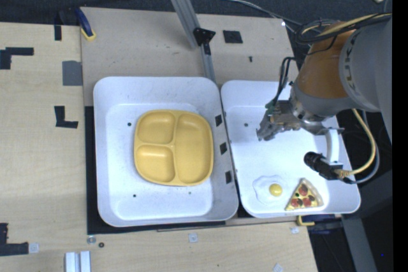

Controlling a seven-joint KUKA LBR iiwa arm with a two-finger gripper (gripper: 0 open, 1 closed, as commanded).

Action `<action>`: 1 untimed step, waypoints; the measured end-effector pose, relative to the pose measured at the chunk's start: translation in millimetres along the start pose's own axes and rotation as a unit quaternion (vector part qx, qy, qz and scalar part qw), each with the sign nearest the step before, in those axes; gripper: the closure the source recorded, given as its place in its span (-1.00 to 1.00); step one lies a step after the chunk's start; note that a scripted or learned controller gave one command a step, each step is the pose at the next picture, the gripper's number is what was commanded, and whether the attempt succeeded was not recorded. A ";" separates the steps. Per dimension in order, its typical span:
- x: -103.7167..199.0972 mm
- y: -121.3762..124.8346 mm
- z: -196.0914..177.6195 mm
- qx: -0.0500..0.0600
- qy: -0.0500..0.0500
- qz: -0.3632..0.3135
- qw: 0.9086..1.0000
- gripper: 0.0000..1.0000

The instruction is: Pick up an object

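Fried egg toy and pizza slice toy, side by side at the right bin's near edge, look light, flat, slick plastic, best pinched across the rims; pincer hovers above mid-bin, grip state not discernible; yellow divided plate in left bin.

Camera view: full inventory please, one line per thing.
bins: 2, white, side by side on the bench
divided plate: 1, yellow, three compartments, middle of the left bin
fried egg toy: 1, white with yellow yolk, near edge of the right bin
pizza slice toy: 1, yellow with red dots, right of the egg
arm: 1, grey with orange band, reaching in from the right
tool: 1, dark, above the right bin
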State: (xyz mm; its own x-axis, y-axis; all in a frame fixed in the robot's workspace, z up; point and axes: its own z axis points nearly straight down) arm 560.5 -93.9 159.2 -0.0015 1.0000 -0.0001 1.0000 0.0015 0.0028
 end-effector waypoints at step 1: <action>-8.6 6.9 -51.9 0.000 0.000 0.001 1.000 1.00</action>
State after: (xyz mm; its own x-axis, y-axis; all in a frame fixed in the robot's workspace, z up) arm 567.3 -102.4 211.1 -0.0003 1.0000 -0.0009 1.0000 0.0003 0.0033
